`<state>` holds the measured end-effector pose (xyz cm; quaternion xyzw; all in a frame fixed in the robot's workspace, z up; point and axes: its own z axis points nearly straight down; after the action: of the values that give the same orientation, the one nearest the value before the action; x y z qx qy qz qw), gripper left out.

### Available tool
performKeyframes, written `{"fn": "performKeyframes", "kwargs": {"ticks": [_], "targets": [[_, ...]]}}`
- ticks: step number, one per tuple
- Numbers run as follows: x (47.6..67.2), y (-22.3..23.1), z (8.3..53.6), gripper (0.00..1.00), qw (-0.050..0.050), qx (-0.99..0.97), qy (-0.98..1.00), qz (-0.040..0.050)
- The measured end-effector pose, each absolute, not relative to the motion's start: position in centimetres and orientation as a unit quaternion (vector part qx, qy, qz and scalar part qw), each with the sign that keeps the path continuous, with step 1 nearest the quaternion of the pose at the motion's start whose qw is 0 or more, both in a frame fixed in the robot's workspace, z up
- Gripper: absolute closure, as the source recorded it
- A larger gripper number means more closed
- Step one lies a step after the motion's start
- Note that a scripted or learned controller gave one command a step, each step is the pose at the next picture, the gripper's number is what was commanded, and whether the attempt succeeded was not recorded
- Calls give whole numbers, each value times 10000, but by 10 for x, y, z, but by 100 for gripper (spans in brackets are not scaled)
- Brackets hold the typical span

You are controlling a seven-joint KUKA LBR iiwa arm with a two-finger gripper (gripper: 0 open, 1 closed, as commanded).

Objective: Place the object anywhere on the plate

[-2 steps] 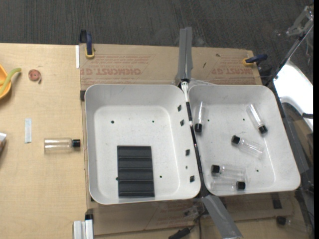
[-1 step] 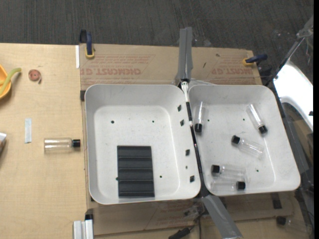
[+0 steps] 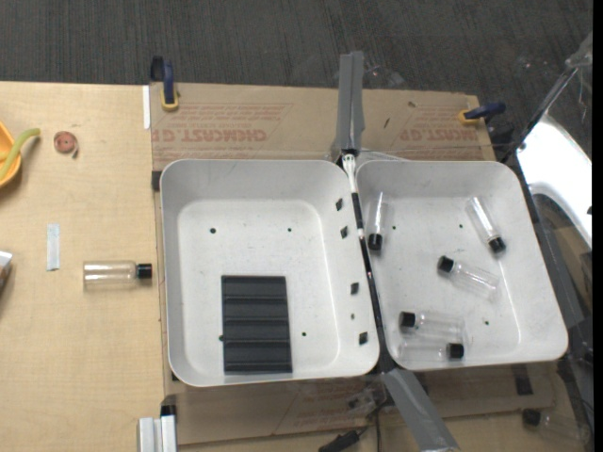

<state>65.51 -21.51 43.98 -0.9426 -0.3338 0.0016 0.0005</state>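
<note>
- Obj: clear vials w/ black caps, all right of the dark ribbed plate [image 3: 254, 324], in the neighbouring bin [image 3: 424, 201]; nearest vial [image 3: 431, 325] approx level w/ plate.
- Handling (guess): light, rigid, slick, round, so rolls easily. Maybe glass; moderate squeeze.
- Take mid-body, jaws square across its long axis.
- Jaws open or closed: can't tell.

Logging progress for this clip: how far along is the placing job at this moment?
Nothing looks done yet. The dark ribbed plate in the left bin has nothing on it. Nothing is in hand: all the clear vials, such as the capped one mid-bin, lie loose in the right bin. Left to do: grasp a vial, carry it across, and set it on the plate.
</note>
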Motion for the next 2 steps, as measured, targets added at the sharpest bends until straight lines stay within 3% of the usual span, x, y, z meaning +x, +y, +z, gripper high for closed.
{"fn": "performKeyframes", "kwargs": {"ticks": [2], "targets": [[652,-222,440,0,5,-9745,-2246,16]]}}
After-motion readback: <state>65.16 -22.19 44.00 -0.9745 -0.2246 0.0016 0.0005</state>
